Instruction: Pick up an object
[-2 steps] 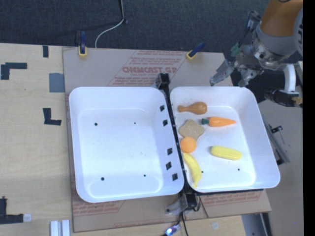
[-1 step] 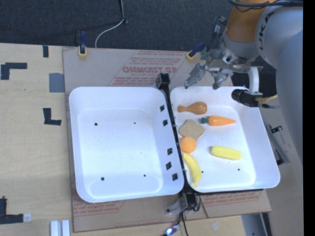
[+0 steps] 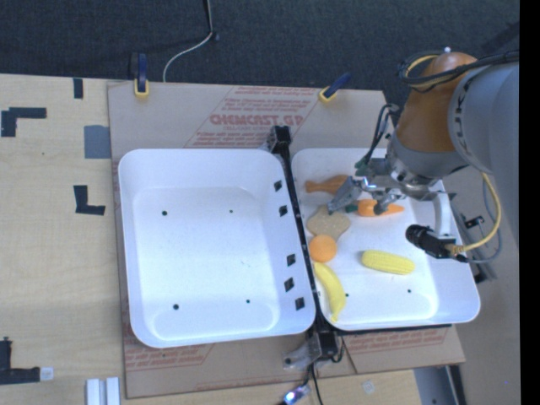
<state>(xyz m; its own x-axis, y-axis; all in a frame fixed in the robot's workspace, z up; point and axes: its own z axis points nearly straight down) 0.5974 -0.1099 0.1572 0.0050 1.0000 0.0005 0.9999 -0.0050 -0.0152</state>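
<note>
My gripper (image 3: pixel 363 197) hangs low in the right bin (image 3: pixel 456 306), near its back middle. Its fingers stand open and spread apart. A small orange carrot (image 3: pixel 380 210) lies on the bin floor right under them, and I cannot tell whether they touch it. An orange drumstick-shaped toy (image 3: pixel 327 184) lies just left of the gripper. A tan cracker (image 3: pixel 327 224), an orange ball (image 3: pixel 322 248) and a yellow banana (image 3: pixel 331 288) line the bin's left side. A yellow corn cob (image 3: pixel 388 262) lies in the middle.
The left bin (image 3: pixel 135 251) is a shallow white tray. A black divider strip (image 3: pixel 291 226) runs between the two bins. The arm's grey body and orange band (image 3: pixel 434 112) loom over the right bin's back right corner, with cables (image 3: pixel 472 243) beside it.
</note>
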